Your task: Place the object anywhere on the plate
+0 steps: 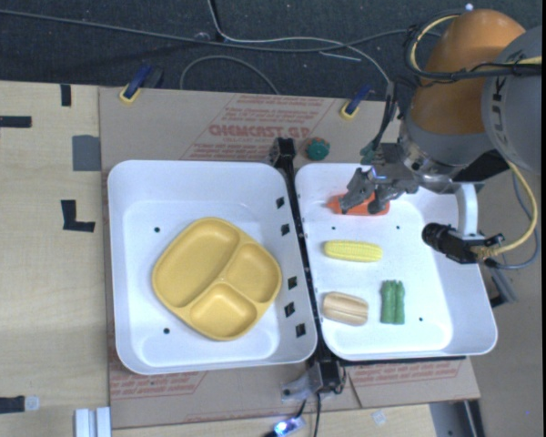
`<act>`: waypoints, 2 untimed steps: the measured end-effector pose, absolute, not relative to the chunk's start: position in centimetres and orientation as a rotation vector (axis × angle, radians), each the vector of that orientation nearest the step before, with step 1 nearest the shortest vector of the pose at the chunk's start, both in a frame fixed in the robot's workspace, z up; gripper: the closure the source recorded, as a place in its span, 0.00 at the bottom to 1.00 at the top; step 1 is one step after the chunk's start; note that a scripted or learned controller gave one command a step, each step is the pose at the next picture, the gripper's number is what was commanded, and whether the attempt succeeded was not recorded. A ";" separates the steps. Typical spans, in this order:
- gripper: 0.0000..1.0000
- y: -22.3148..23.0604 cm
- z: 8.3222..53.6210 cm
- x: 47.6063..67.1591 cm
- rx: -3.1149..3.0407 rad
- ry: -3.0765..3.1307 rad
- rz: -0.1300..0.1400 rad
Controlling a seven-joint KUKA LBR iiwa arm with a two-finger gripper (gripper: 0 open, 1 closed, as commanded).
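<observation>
**Arm reaching over an orange object in the right bin**

A small orange object [335,205] is lying near the back left of the right bin [455,335], mostly covered by the gripper [368,198]; too little of it is showing to tell its long axis or which way it is pointing. The jaws are hanging directly over it, dark and angled down toward the left, and whether they are clenched, released or grasping the object cannot be told from this angle.

The arm [464,71] is coming in from the right, its orange band bulging above the wrist and yellow cabling looping around it. The wrist is tilting downward and to the left, toward the bin's back left corner.

In front of the gripper, a corn cob [352,251] is lying with its long axis running left to right. Nearer the front edge, a bread roll [345,309] is sitting beside a green vegetable [393,301], which is pointing front to back.

The yellow divided plate [217,277] is resting in the left bin [132,335], turned at a slant, well apart from the orange object. Both bins are sitting on a cardboard sheet [246,126] on the bench [36,271].
</observation>
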State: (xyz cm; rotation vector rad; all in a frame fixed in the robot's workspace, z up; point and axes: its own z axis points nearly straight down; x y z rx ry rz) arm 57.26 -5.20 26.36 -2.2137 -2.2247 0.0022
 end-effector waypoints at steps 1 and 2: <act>1.00 -1.1 25.5 55.1 -2.215 -2.224 0.003; 1.00 4.4 23.7 53.6 -2.212 -2.225 0.003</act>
